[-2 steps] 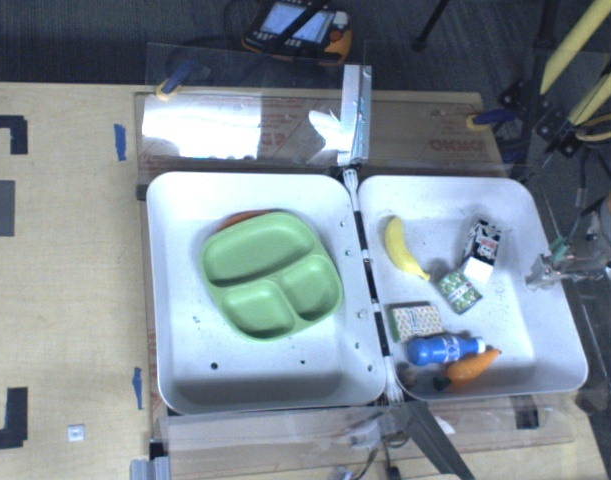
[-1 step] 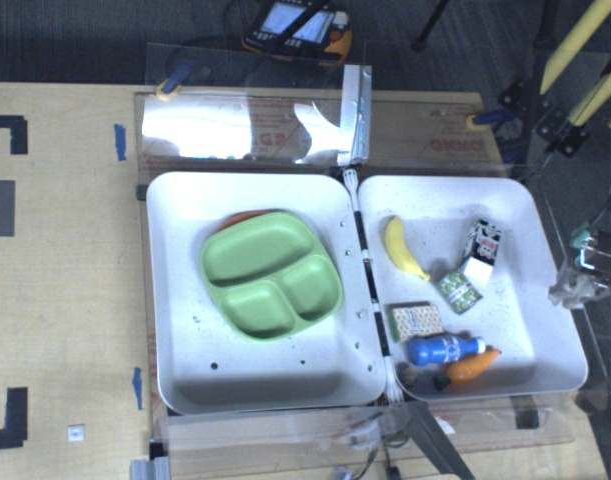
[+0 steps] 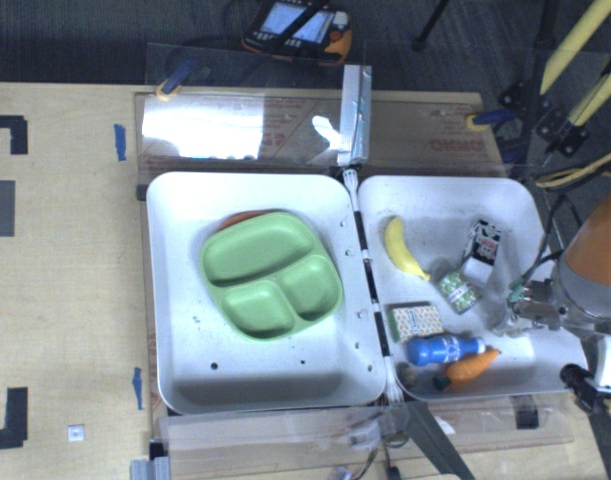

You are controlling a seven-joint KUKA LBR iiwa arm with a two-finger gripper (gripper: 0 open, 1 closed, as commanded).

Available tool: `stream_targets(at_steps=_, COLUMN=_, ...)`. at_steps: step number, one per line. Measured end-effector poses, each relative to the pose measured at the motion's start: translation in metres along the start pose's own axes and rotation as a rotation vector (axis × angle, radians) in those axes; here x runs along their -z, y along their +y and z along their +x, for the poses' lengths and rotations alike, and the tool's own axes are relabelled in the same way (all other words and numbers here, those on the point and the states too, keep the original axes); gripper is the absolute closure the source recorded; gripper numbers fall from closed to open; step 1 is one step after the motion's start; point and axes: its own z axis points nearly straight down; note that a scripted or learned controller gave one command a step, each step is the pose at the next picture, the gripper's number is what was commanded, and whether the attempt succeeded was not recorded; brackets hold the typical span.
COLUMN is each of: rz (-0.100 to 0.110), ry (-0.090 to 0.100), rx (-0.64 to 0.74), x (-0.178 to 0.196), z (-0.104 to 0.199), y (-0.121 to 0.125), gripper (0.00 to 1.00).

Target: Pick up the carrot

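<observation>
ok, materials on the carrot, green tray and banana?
Carrot: looks like moulded plastic, smooth orange with a slight sheen; likely a toy, not certain.
Green tray: looks like matte plastic, uniform pale green, rounded moulded dividers.
Banana: probably plastic too, even yellow with no spots; too small to rule out real fruit.

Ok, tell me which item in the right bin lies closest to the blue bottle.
The orange carrot, touching the blue plastic bottle at the bin's front; the yellow banana lies farther back.
</observation>
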Motion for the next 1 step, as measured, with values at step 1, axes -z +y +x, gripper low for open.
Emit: stream_targets(at_steps=1, rz=0.005, ry=-0.001, rx=0.036, x=0.0803, z=0.0141, y=0.0730, gripper=1.00)
